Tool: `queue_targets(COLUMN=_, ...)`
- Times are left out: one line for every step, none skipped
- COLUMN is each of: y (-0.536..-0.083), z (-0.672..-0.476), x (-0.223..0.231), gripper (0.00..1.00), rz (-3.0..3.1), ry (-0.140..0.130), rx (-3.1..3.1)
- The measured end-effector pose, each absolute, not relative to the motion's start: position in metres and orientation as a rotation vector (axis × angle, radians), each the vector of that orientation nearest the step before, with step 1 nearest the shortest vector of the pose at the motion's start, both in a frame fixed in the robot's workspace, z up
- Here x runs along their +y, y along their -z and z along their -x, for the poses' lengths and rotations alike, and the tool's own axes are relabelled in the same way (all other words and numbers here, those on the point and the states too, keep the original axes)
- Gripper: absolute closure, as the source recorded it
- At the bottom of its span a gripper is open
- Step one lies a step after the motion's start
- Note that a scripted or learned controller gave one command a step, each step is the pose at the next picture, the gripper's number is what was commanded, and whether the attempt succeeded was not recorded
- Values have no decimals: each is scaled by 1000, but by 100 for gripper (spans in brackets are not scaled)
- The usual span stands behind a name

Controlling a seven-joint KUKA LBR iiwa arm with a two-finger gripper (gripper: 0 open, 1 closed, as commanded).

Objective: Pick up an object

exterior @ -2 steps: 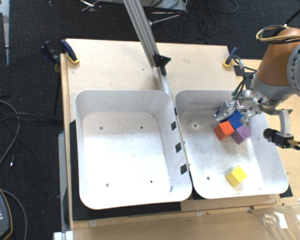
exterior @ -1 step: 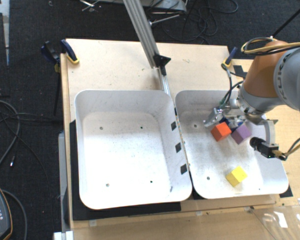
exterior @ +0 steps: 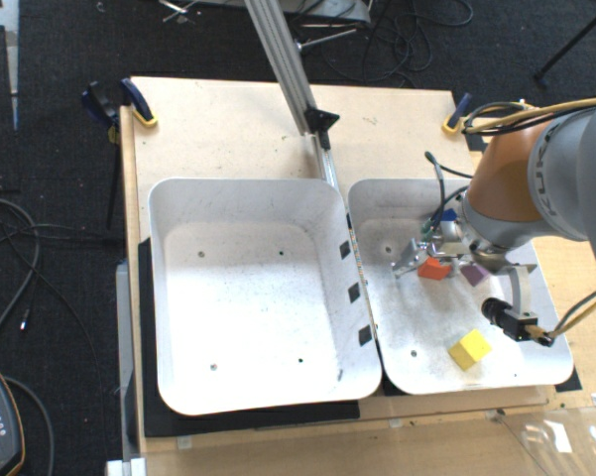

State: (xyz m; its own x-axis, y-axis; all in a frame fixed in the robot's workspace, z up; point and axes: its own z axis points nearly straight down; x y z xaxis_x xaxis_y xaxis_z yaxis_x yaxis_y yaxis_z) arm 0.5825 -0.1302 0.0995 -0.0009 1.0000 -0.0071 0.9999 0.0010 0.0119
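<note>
Sitting beneath gripper (exterior: 421, 257), seemingly blocky orange object (exterior: 433, 271).

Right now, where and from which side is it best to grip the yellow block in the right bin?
Probably from straight above, closing the jaws on two opposite flat sides of the yellow block. It lies alone on the floor of the right bin, turned at an angle, so the gripper should rotate to match its faces.

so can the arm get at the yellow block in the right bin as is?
Probably yes. The yellow block lies alone on open floor in the right bin, apart from the orange block, with nothing on top; the gripper is close by.
</note>
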Motion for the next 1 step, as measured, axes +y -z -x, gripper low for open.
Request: queue_targets(y=-98, z=-587, x=-129, gripper=0, rz=-2215, ry=-3, rx=2216)
